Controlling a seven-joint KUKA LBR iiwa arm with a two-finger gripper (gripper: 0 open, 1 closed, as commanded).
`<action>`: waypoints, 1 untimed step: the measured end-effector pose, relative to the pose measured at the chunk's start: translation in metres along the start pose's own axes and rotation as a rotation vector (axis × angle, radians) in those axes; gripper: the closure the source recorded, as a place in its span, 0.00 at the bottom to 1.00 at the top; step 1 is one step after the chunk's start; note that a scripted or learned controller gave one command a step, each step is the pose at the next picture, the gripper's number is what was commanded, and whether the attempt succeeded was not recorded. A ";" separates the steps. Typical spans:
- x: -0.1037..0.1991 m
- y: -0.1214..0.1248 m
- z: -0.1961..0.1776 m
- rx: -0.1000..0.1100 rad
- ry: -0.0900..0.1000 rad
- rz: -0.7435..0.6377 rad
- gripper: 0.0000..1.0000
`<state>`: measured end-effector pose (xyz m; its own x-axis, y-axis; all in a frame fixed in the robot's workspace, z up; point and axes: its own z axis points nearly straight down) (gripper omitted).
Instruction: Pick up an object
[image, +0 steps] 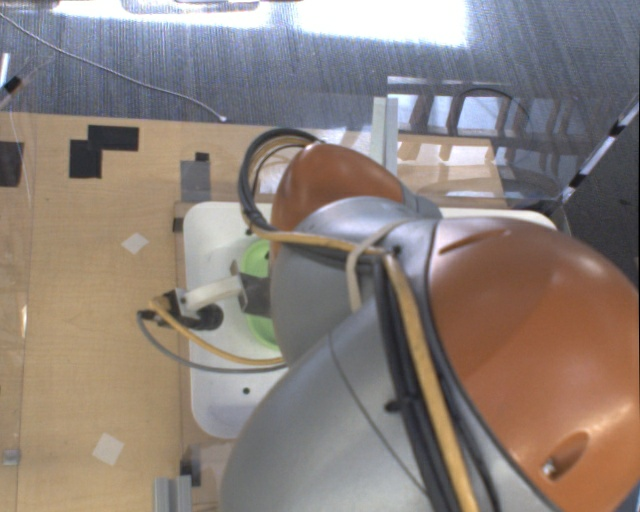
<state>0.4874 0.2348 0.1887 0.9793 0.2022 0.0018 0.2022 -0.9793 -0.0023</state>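
Pale wooden surface (80, 330) runs across the left half of the view, marked with black square patches (100, 148) near its far edge and a few small grey paper squares (108, 448). Beyond it lies a dark ribbed floor (300, 70) with a thin cable (120, 72) trailing over it.

On the surface sits a shallow white plastic bin (205, 240), seen at its left wall and near corner; most of the rest is covered by the grey robot arm with orange bands (480, 340), which reaches in from the right and looms large in the foreground. A second white bin's rim (500, 212) shows as a narrow strip behind the arm.

Inside the left bin a bright green rounded object (256, 262) lies partly hidden under the arm's wrist; another sliver of the same green shows lower, near the arm's edge. Whether this is one thing or two cannot be told.

The pincer (252, 292) is hidden beneath the wrist housing, above the green object, so whether it is apart, together or clamped on anything cannot be told. A white tube and yellow-and-black cables (190, 310) stick out leftward from the wrist over the bin's left wall.
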 end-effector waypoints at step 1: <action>0.000 0.000 -0.073 -0.002 0.001 -0.657 1.00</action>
<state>0.4874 0.2351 0.2620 0.6516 0.7585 0.0028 0.7585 -0.6516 0.0010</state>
